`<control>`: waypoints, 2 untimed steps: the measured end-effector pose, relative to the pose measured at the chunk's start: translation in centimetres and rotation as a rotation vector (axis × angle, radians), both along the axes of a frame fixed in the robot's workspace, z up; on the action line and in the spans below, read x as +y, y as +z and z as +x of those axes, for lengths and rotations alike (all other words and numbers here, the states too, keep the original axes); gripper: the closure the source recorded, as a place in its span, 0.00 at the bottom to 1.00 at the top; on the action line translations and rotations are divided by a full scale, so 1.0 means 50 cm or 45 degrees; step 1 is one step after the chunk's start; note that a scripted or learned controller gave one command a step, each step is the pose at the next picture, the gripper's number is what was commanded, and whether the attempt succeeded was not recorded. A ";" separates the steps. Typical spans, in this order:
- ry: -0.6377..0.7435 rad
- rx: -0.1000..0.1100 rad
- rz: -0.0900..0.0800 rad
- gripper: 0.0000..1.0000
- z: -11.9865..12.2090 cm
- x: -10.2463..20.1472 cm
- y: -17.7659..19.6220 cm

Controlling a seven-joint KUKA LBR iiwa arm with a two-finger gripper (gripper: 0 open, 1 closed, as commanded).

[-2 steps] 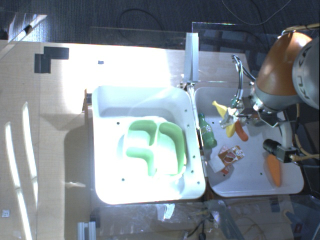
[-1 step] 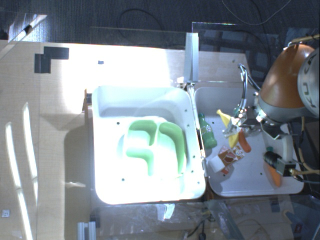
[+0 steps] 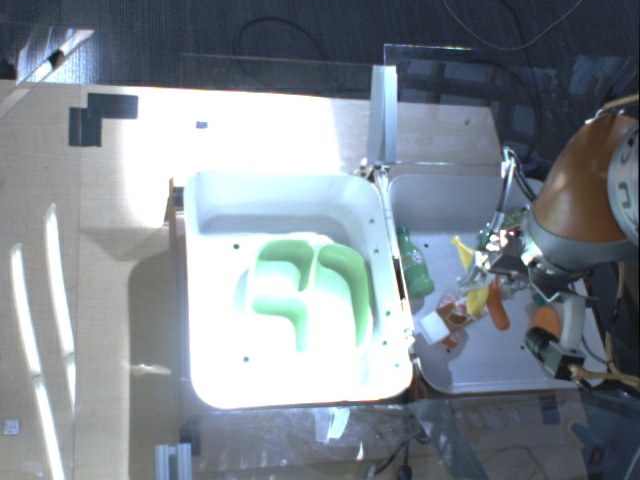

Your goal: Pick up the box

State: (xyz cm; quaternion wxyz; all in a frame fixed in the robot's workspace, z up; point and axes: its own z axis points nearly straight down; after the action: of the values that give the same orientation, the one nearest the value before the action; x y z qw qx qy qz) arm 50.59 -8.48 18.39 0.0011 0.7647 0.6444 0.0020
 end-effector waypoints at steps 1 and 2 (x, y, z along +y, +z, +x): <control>-0.097 -0.002 0.000 1.00 -0.004 -0.050 0.001; 0.125 0.000 -0.001 1.00 -0.031 0.075 0.001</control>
State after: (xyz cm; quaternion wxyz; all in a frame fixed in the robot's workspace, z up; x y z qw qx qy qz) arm 49.06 -4.74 18.46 0.0012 0.7321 0.6812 0.0018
